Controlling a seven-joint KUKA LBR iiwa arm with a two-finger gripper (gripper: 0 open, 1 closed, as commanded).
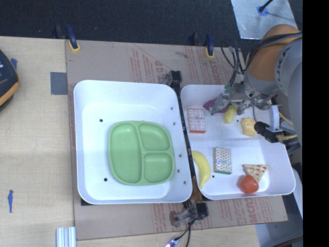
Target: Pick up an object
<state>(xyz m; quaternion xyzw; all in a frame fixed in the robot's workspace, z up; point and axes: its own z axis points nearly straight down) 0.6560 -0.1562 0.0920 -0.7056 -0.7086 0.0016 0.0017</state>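
Observation:
My gripper [230, 103] hangs low over the far part of the right bin [280, 189], just above a small yellow object [229, 116]. A purple item [210, 105] lies right at its left side. Whether anything is held is hidden by the gripper body. In the same bin lie a red and white packet [196, 120], a pale yellow piece [249, 126], a banana [201, 168], a green-patterned packet [222, 160], a toast-like wedge [255, 171] and a red ball-shaped fruit [249, 184].
The left bin [87, 117] holds a green divided plate [140, 152]. The arm [272, 66] enters from the right over the right bin's far corner. A dark device [6, 78] sits at the bench's left edge.

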